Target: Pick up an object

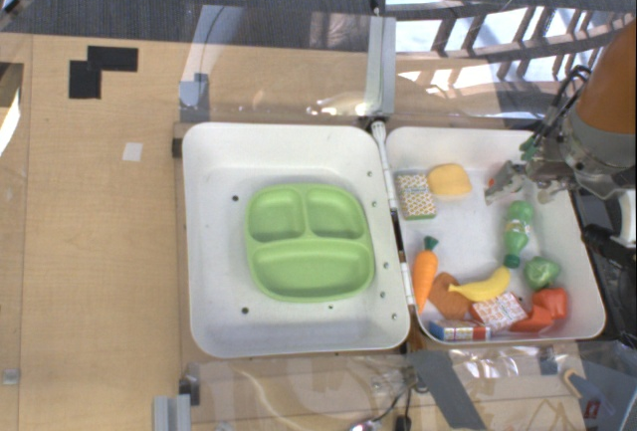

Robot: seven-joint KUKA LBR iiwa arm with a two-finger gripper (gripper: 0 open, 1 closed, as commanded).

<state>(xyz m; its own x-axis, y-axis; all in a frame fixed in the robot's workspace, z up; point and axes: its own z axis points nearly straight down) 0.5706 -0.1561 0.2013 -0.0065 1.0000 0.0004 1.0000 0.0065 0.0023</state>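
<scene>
My gripper [525, 176] hangs over the back right part of the right bin [468, 142], with the orange-banded arm [607, 91] behind it. Just in front of it lies a green bottle [518, 227]. Further left are a yellow lemon-like piece [450, 180] and a checkered packet [415, 194]. A carrot [425, 274], a banana [484, 285], a green pepper [542, 272], a red piece [548, 306] and a small printed box [495, 312] crowd the bin's front.
The left bin [209, 220] holds a green divided plate [309, 242]. A metal divider [388, 190] separates the two bins. Cables and a metal frame [518, 31] lie behind the right bin.
</scene>
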